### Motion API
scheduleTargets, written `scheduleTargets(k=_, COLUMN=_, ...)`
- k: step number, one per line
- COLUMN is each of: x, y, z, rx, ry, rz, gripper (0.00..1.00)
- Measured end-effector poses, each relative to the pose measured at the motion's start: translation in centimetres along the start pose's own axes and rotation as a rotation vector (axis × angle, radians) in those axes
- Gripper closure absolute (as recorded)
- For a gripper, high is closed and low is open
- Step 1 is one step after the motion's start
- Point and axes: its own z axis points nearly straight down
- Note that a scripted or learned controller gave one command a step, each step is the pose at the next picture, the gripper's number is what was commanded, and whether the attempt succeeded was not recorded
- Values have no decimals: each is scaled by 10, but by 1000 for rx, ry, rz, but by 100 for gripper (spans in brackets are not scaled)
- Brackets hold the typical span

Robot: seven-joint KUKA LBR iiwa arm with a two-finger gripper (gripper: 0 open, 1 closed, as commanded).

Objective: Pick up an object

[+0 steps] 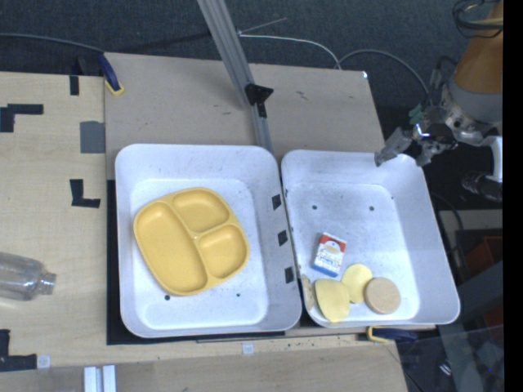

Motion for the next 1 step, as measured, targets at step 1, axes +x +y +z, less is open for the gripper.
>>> scheduleTargets(k=1, x=-10, y=-8, z=79, rx=8, ry=2, rz=2, gripper=0)
